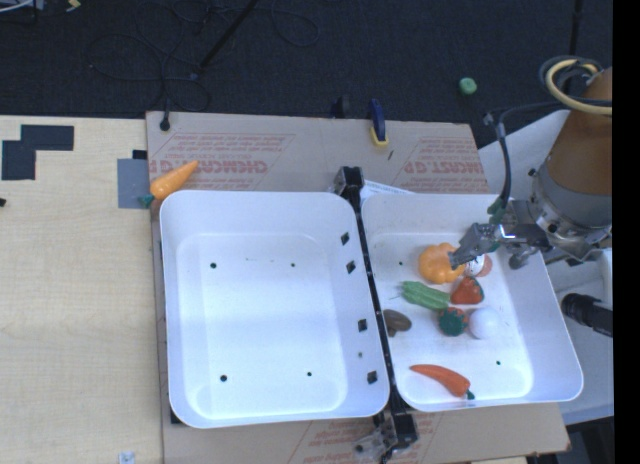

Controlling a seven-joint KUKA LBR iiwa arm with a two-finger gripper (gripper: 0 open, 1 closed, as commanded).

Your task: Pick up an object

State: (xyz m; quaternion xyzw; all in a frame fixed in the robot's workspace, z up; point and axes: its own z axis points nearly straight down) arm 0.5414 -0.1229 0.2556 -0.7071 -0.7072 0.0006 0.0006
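Pale wood desk [70, 282] carries two white bins on cardboard. Inside the right bin [540, 372], the end effector [470, 250] sits low, touching the orange fruit [436, 264] just to its left; whether it is clenched or released cannot be told. Right below it lie a red piece [467, 291] and a green pod [425, 296]. Farther below rests a red chilli [440, 378]. Well left stands the left bin [175, 352], with an orange carrot [172, 180] beyond its far corner.

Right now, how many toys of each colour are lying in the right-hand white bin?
Orange: 1, a round piece
Green: 2, a long pod and a small dark piece
Red: 2, a chunk and a chilli
Brown: 1
White: 1
Total: 7
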